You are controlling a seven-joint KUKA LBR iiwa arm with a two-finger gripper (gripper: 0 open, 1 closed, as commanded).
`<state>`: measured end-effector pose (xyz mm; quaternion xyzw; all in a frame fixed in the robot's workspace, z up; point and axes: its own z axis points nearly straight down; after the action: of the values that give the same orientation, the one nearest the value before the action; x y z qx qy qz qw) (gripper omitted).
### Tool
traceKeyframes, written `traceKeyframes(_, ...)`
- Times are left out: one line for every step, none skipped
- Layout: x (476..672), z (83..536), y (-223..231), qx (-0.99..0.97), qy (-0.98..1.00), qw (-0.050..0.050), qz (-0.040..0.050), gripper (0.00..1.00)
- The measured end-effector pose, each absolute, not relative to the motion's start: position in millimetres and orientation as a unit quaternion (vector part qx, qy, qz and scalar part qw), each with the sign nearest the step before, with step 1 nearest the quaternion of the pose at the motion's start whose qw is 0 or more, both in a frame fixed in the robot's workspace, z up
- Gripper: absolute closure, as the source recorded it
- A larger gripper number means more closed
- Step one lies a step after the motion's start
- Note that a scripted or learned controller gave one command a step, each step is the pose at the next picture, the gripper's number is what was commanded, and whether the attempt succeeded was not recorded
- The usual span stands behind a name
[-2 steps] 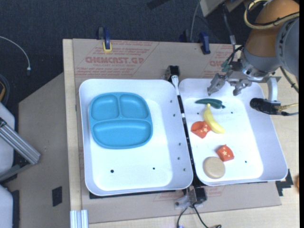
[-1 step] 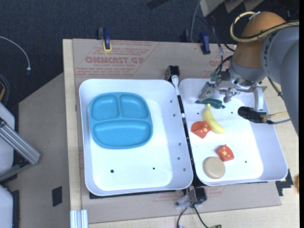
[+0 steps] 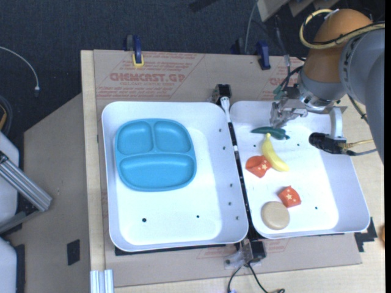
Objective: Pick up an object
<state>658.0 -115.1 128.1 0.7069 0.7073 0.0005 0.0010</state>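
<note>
1. Tool [image 3: 282, 118] hovers low in the right bin [image 3: 342, 188], right over a teal object [image 3: 269, 131], presumably to grasp it; whether it is spread or closed, I cannot tell.
2. Banana [image 3: 274, 156] lies just below the tool; red pieces [image 3: 258, 166] and a tan disc [image 3: 275, 215] sit farther off.

The scene is seen from one camera set high above the desk [image 3: 183, 72]. The desk is looked down on at a slant, not straight from the top, so its far edge sits near the top of the picture and its near edge near the bottom. Both white bins are taken in whole: the left bin [image 3: 122, 224] and the right bin [image 3: 348, 194] are seen side by side in the middle. Some dark floor is seen past the desk at the top and on the left. The arm [image 3: 360, 54] is seen coming in from the right side. The camera is kept far enough back for almost the whole desk to fit.
</note>
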Motion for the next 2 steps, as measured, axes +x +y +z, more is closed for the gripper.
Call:
traceKeyframes(653.9, 189.7, -120.8, 0.707, 0.707, 0.003, 0.0019, 1.0)
traceKeyframes(655.1, 226.4, -121.0, 0.707, 0.707, 0.003, 0.0015, 1.0)
